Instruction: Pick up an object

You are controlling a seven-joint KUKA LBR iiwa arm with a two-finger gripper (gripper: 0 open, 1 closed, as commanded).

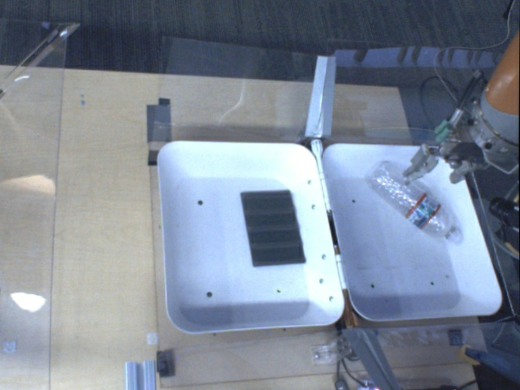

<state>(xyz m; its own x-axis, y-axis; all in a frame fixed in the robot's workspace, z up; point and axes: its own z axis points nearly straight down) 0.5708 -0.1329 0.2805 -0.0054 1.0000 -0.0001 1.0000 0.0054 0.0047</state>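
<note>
Surface (89, 218): pale wood, bearing two white bins side by side. Left bin (183, 242): one dark ribbed rectangular pad (273, 227), lying flat near centre. Right bin (475, 287): one clear plastic bottle (410, 200), lying on its side, slantwise. Gripper (441, 162): fingers spread apart, holding nothing, poised just above and right of the bottle's upper end.

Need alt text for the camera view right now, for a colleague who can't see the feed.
The gripper hangs open over the right bin, above the upper end of a clear plastic bottle lying slantwise in it. A dark ribbed rectangular block lies flat in the middle of the left bin.
</note>
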